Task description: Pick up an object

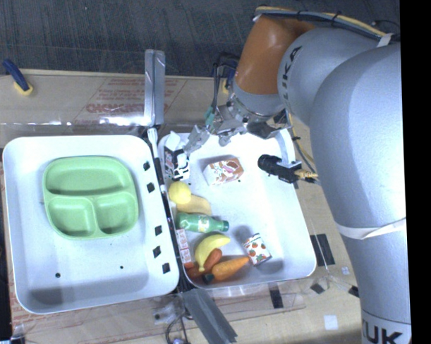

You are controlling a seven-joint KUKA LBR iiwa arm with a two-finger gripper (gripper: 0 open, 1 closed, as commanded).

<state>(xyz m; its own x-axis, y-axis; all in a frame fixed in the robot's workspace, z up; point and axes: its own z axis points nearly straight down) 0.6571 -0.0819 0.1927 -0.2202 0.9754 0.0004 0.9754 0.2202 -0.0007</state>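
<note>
Left bin (20,231): we see a green divided tray (91,195) lying in it, left of the divider between the two bins.
Right bin (295,221): just right of that divider we count a yellow pear (182,196), a green bottle (202,222), a banana (208,245), a carrot (229,267), a small printed carton (257,249) and a snack packet (223,170).
Hand (200,135): it hovers at the far end of the divider, near the packet; we cannot tell how wide it stands, and we see nothing in it.
Progress: by our reading no object is lifted; choosing, gripping and raising all remain.
</note>
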